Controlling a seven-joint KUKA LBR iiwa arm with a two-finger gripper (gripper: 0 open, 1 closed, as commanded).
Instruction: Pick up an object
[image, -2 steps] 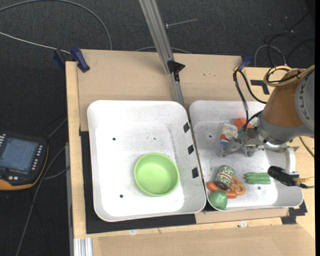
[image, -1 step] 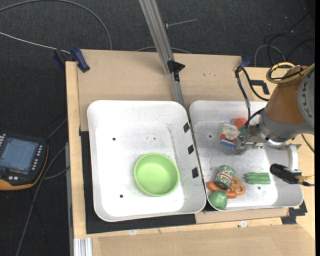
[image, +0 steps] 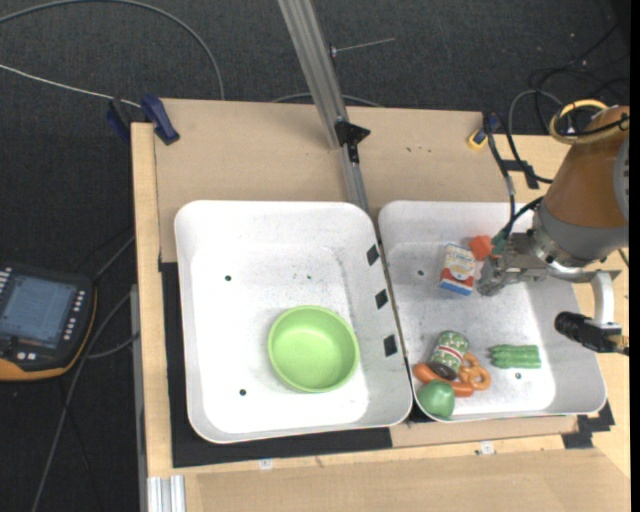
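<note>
surface: two bins | right bin: claw low, grip state unclear | carton touching at claw's 9 o'clock, upright-ish

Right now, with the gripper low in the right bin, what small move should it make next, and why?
Probably a short shift toward the small carton. The gripper sits low in the right bin just beside the carton, with nothing seen between its fingers. The carton is the nearest thing; the green toy and the can lie farther away, toward the near side of the bin.
</note>
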